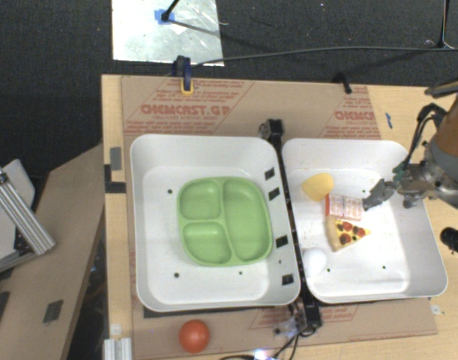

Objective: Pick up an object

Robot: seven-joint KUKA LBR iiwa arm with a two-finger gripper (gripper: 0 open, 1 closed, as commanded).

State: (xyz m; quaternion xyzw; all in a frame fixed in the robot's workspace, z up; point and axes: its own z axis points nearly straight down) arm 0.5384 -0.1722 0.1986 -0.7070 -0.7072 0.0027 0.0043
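Pizza slice toy (347,233) lies flat in the right bin (416,268), just below a small red-and-white packet (343,205); we judge it light, stiff and thin, best pinched across its crust edge. Our tool (378,194) hovers just beside the packet, carrying nothing; we cannot tell its opening

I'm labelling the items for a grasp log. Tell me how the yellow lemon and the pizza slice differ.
The yellow lemon is rounded and plain yellow; the pizza slice is a flat wedge with red toppings. The lemon lies nearer the bin's far wall, the pizza slice nearer its middle. Both lie in the right bin.
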